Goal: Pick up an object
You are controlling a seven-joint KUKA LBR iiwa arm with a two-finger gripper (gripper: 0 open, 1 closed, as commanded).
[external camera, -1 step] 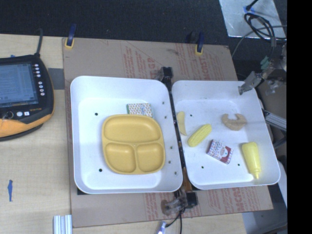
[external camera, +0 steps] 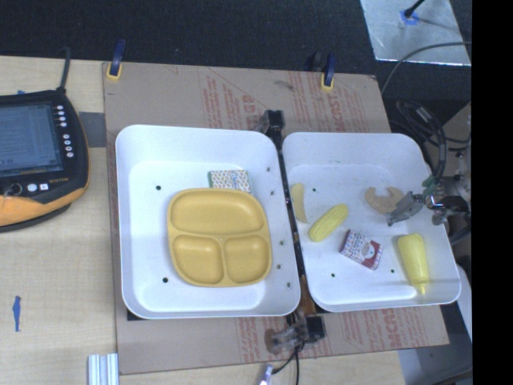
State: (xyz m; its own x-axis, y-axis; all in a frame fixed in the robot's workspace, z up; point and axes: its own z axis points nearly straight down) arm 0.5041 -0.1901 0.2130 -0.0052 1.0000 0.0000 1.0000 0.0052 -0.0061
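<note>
Far left on the bench we've got a tablet (external camera: 34, 147) in an orange-edged case, screen lit. A little blue mark (external camera: 17, 312) sits on the wood below it.

Next comes the left bin (external camera: 138, 295), sitting on cardboard (external camera: 240, 95) held by two clamps (external camera: 115, 61) at the back edge. In it there's a yellow tray (external camera: 218, 237) with three compartments, lying flat around the middle. A small patterned box (external camera: 230, 180) pokes out from behind the tray's back edge, touching it or tucked slightly under, we can't tell which.

The right bin (external camera: 353, 299) has the loose stuff. Right against its left wall is a pale yellow strip (external camera: 298, 202). Just beside that lies a corn cob (external camera: 329, 222), angled. Toward the front there's a red-and-white packet (external camera: 361, 249), tilted. Further back sits a tan bit (external camera: 381, 198) with a curved shape. Near the right front corner lies a yellow bottle (external camera: 414, 261), pointing front to back.

The gripper (external camera: 403, 208) comes in over the right wall, low, between the tan bit and the bottle. Its fingers look slightly apart and we see nothing between them, so it's open and not holding anything. The tan bit is just beside the fingertips; whether they touch, we can't tell.
</note>
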